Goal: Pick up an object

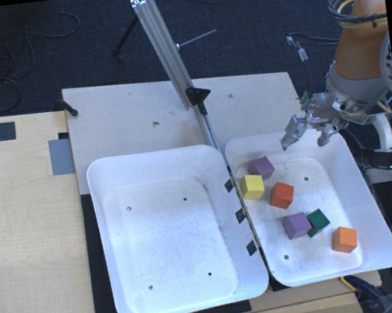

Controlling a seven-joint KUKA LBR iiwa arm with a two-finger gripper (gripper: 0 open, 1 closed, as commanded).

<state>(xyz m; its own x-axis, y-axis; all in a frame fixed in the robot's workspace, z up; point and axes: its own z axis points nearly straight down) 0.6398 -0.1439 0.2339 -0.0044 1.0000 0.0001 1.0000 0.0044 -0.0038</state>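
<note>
Gripper (306,133) at 1 o'clock of right bin (379,242), hovering over far rim, fingers spread apart, nothing between them. Metal fingers, pale grey, angled down toward 7 o'clock. Grey wrist with orange band on arm (361,52) at 2 o'clock of frame.

Six small cubes in right bin, matte, foam-like or painted, hard to tell which. Purple cube (260,167) nearest gripper, at 11 o'clock of bin, touching yellow cube (252,186) just at its 7 o'clock. Red-orange cube (282,195) near bin centre, turned corner-on like a diamond. Second purple cube (296,225) touching dark green cube (318,221) at its 3 o'clock. Orange cube (344,239) at 5 o'clock of bin, apart from others. No long axis on any, all roughly equal-sided; edges mostly skewed to bin walls.

Left bin (115,198) shallow white plastic, rounded corners, speckled floor with few dark dots. Ribbed aluminium rail (168,55) running from 12 o'clock down to seam between bins. Pale wood bench (29,246) at 9 o'clock.
</note>
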